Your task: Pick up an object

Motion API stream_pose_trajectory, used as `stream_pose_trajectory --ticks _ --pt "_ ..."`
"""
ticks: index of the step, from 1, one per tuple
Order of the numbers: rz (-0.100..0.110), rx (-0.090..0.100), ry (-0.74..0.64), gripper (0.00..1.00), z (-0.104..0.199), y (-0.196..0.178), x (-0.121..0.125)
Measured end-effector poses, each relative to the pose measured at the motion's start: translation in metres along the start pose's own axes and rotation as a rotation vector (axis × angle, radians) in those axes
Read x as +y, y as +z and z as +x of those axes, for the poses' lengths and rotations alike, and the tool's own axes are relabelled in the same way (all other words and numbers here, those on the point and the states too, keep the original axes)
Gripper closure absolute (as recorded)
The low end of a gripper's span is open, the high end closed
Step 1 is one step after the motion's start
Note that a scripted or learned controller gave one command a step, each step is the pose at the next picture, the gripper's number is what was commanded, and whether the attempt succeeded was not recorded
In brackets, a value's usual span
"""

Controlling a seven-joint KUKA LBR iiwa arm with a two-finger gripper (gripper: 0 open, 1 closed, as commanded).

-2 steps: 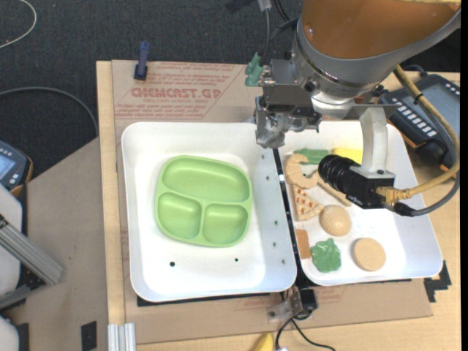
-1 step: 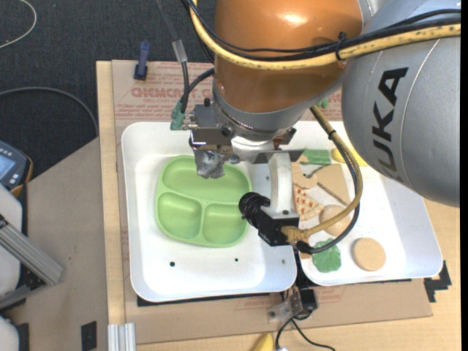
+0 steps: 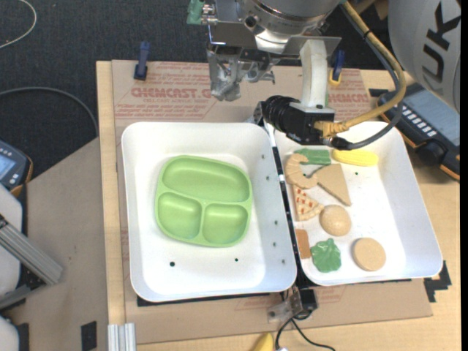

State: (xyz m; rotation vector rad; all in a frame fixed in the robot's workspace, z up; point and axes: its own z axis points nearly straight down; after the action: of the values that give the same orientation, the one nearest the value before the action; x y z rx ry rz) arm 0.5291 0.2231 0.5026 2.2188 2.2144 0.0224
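Observation:
My gripper (image 3: 228, 85) hangs above the cardboard behind the back edge of the left bin (image 3: 139, 196), with nothing visibly in it. The right bin (image 3: 409, 196) holds several toy foods: a yellow banana (image 3: 356, 157), a green piece (image 3: 316, 156), a tan round biscuit (image 3: 298, 171), a tan wedge (image 3: 338, 186), a pizza slice (image 3: 306, 205), a beige egg-like ball (image 3: 335, 220), a round cookie (image 3: 368, 254), a green broccoli (image 3: 326, 255) and a small orange strip (image 3: 303, 243). A green divided plate (image 3: 202, 199) lies in the left bin.
A black cable bundle (image 3: 289, 119) and a yellow hose (image 3: 365, 119) hang over the back left corner of the right bin. Blue clamps (image 3: 141, 59) hold the cardboard sheet at the back. Grey equipment stands at the far left.

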Motion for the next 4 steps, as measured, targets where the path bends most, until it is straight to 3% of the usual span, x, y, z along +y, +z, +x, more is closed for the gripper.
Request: stream_pose_trajectory --ticks 1,2,3,4 --pt "0.020 -0.006 -0.005 1.00 0.001 0.029 -0.053" --pt "0.010 -0.004 0.003 1.00 -0.060 -0.002 -0.049" --pt "0.009 -0.002 -0.007 1.00 -0.001 -0.035 -0.021" --pt "0.009 -0.003 -0.005 1.00 -0.003 -0.044 -0.021"
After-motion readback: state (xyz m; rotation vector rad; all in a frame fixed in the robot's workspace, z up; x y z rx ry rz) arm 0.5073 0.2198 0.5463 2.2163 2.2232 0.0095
